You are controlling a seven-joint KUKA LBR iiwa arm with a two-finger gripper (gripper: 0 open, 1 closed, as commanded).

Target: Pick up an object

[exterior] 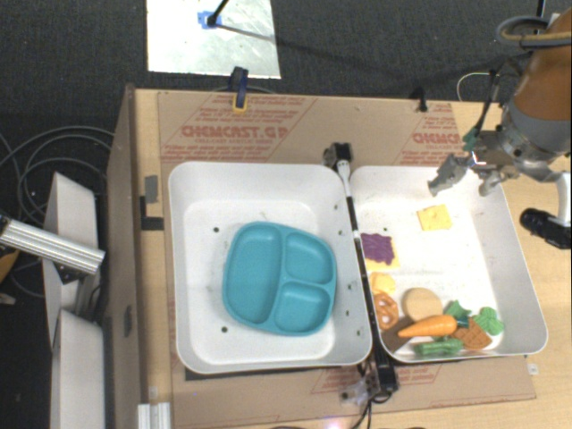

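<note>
"CHEMCAST" lettering [231, 132] on cardboard [268, 119]

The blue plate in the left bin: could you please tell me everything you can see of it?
The blue plate is a teal, rounded-square tray, plastic by its look, with three compartments: one large on its left, two smaller on its right. It lies flat and face up on the floor of the left bin, slightly rotated. Nothing sits in it.

Overhead slanted view, both bins [268, 179]

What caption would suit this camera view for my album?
Open pincer hovers over right white bin of toy food; blue divided plate lies in left.
</note>
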